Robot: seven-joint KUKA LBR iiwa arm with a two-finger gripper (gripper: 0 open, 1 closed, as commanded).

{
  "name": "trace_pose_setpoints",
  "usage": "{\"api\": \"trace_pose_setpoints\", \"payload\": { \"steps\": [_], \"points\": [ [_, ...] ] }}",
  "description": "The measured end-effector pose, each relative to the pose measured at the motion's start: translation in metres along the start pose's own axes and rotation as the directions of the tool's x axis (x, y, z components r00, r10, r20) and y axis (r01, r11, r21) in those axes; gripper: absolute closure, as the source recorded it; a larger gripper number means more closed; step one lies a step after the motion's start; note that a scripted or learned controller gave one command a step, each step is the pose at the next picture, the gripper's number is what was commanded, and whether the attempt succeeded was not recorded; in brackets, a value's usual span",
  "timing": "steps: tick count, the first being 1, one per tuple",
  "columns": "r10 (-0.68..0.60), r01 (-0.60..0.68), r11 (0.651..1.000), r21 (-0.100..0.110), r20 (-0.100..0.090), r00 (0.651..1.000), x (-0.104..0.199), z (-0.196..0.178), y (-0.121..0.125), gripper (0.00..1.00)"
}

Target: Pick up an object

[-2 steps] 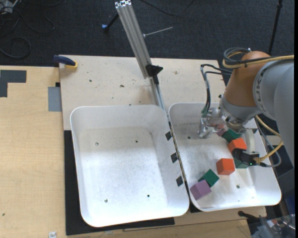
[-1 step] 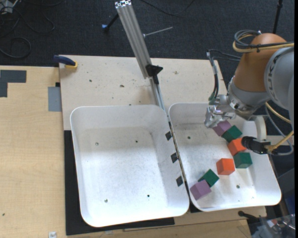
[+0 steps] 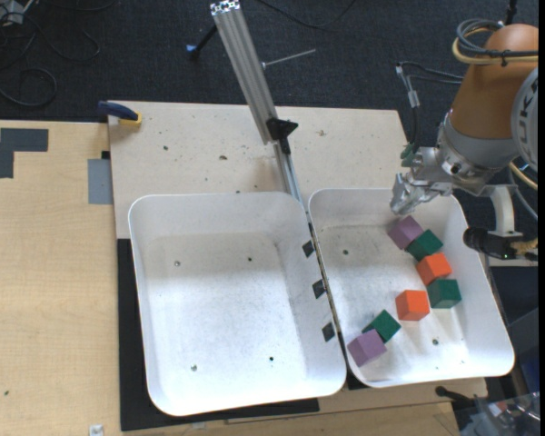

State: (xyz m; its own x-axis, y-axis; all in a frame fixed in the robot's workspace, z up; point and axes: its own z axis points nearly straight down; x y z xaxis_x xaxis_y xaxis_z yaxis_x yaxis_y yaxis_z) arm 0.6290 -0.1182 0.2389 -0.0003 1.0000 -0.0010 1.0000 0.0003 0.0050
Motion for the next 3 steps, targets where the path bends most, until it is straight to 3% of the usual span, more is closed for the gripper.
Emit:
{"api": "trace_pose_setpoints", "payload": {
  "steps": [1, 3],
  "points": [
    [-0.001, 0.001, 1.000, 0.003, -0.001, 1.000, -0.002, -0.032, 0.000, 1.00],
    [-0.004, 0.004, 1.000, 0.009, -0.003, 1.000, 0.097, -0.029, -0.017, 1.00]
  ]
}}
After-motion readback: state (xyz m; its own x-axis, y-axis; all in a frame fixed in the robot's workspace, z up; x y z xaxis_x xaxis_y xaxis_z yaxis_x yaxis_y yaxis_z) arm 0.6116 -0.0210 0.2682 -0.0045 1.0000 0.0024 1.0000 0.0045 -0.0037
